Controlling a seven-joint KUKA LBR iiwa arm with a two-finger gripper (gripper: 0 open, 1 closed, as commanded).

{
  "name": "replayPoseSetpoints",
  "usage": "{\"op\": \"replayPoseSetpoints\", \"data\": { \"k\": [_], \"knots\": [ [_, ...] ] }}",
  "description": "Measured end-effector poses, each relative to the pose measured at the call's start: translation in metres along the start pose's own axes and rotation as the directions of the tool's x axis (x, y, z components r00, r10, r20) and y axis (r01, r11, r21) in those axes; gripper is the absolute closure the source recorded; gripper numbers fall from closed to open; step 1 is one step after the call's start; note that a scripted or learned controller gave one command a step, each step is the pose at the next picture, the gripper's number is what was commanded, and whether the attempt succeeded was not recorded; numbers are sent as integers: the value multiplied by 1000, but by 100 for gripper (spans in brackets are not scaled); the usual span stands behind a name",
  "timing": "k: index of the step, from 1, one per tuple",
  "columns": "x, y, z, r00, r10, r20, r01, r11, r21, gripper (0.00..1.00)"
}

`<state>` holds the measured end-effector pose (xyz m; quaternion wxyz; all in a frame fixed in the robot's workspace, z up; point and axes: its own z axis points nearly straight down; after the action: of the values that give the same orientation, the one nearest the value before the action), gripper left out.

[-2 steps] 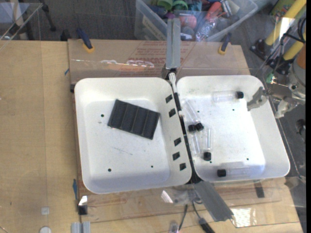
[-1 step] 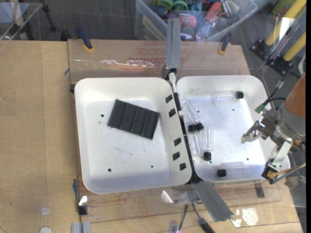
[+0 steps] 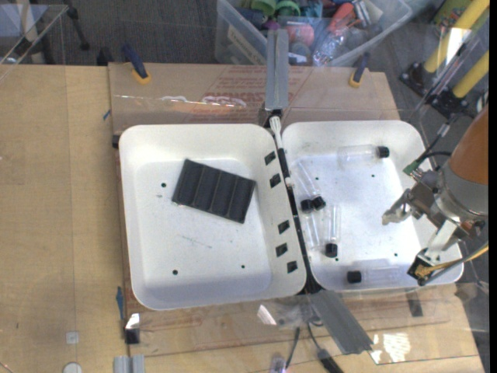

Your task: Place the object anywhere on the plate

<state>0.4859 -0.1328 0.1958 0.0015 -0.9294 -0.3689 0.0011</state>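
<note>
A black ribbed plate (image 3: 213,190) lies flat in the left bin (image 3: 147,278), turned slightly. Several clear tubes with black caps lie in the right bin (image 3: 404,134): one at the back (image 3: 359,155), one near the divider (image 3: 307,186), one in the middle (image 3: 333,225) and one at the front edge (image 3: 373,273). My gripper (image 3: 409,239) hangs over the right side of the right bin, open, its fingers (image 3: 394,213) spread with nothing between them. It is well to the right of the tubes and touches none of them.
A row of black clips (image 3: 279,204) lines the divider between the bins. A grey bar (image 3: 276,68) stands behind the bins. A clear box of mixed items (image 3: 311,10) sits at the back. Cables (image 3: 450,264) hang near the gripper.
</note>
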Motion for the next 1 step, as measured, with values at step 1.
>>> {"op": "replayPoseSetpoints", "data": {
  "k": [1],
  "knots": [
    [-3,-7,-26,989,-145,0,145,989,-3,0]
  ]
}}
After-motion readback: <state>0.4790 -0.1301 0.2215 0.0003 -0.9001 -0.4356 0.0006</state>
